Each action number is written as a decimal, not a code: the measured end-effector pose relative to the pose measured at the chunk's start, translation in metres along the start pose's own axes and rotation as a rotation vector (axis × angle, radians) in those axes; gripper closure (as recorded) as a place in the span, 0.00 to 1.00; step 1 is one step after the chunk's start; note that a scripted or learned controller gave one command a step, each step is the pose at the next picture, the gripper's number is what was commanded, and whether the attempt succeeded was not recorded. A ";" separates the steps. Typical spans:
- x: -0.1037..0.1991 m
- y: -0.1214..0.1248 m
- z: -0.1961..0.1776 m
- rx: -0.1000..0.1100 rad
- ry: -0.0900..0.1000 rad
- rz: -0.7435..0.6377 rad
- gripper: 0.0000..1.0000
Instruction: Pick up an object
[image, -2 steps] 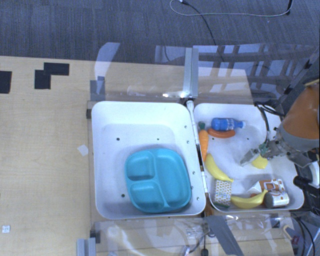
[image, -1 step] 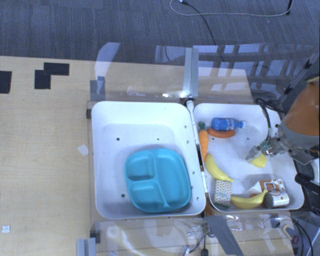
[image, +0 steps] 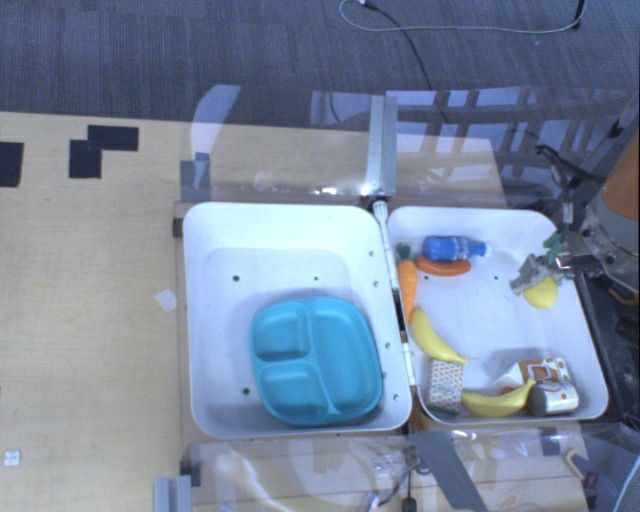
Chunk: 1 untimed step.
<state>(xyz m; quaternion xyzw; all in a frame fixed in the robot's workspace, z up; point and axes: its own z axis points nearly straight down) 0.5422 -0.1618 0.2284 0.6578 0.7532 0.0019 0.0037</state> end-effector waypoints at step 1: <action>-0.032 -0.013 -0.018 0.002 0.000 0.021 1.00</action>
